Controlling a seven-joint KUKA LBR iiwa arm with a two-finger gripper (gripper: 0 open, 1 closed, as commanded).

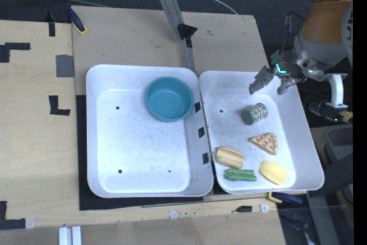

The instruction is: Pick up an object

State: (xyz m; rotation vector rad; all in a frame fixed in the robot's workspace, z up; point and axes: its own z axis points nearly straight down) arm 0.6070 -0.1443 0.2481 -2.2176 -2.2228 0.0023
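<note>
Five objects wait in the right bin [298,123]; the spread, empty gripper [269,84] should centre over the can [254,113] before descending.

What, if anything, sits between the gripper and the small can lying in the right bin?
Nothing visible. The gripper hangs open over the far part of the right white bin, and only bare bin floor separates it from the small grey can with a red and green label. The other toy foods lie nearer the camera.
</note>
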